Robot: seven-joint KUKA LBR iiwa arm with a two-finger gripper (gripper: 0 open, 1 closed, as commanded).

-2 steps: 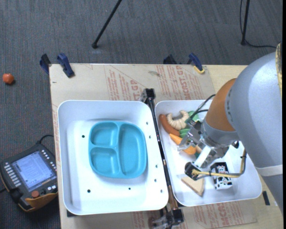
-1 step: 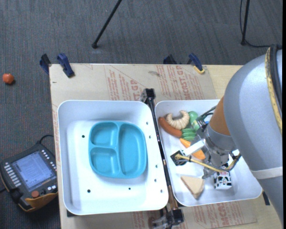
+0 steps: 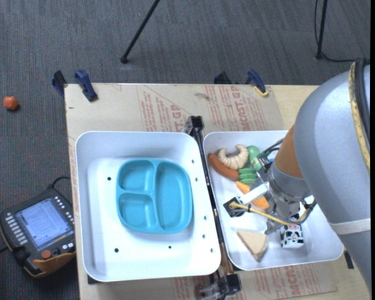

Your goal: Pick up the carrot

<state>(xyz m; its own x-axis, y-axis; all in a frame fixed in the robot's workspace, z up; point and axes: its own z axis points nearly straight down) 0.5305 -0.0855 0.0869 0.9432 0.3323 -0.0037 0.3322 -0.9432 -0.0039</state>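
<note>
Grey arm [image 3: 337, 161]: seen nearest the lens, reaching in from the right. Gripper [image 3: 276, 212]: lowered into right bin [image 3: 325, 245]; whether anything is grasped cannot be told. Carrot [image 3: 252, 194]: orange piece lying just left of and partly under the gripper, long axis slanted. Also binned: sausage [image 3: 222, 166], wedge [image 3: 255, 244]. Left bin [image 3: 90, 167]: blue divided tray [image 3: 154, 195].

Even overhead light, soft shadows, slightly grainy, mild softness

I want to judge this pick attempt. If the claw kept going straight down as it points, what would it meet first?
Probably the carrot, lying just under the claw in the right bin; depth is unclear from this slant.
</note>
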